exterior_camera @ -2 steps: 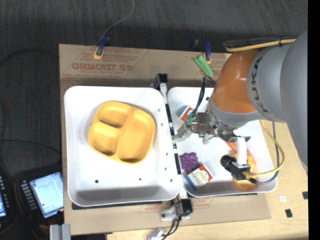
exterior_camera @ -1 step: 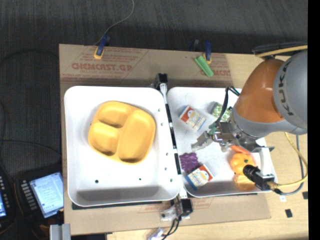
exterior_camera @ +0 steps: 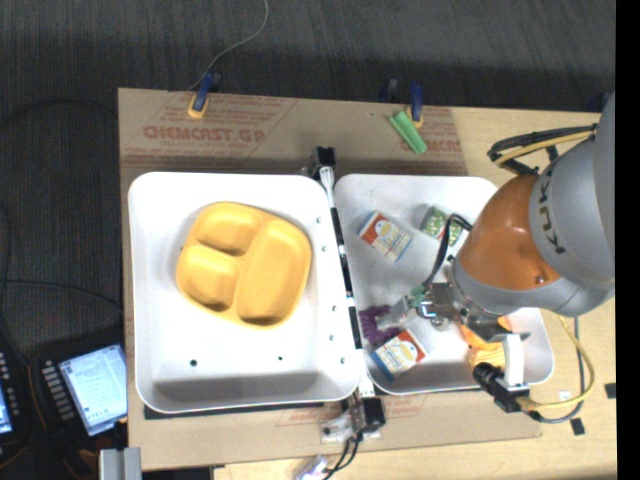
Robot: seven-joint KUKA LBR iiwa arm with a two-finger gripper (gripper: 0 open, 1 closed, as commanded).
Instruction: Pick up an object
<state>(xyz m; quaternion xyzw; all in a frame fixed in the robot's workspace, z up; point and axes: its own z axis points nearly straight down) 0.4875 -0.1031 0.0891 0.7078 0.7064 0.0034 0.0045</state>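
Two white bins sat side by side on the tabletop. The left bin held one thing, a yellow three-part tray lying near its middle. The right bin held four things that could be counted: two small orange-and-white cartons, one toward the far side and one at the near edge; one green packet near the far carton; and one purple object just beside the near carton. The arm's orange band hung over the right bin, and the tool sat low between the cartons, close to the purple object. Whether its fingers were apart or together could not be told.
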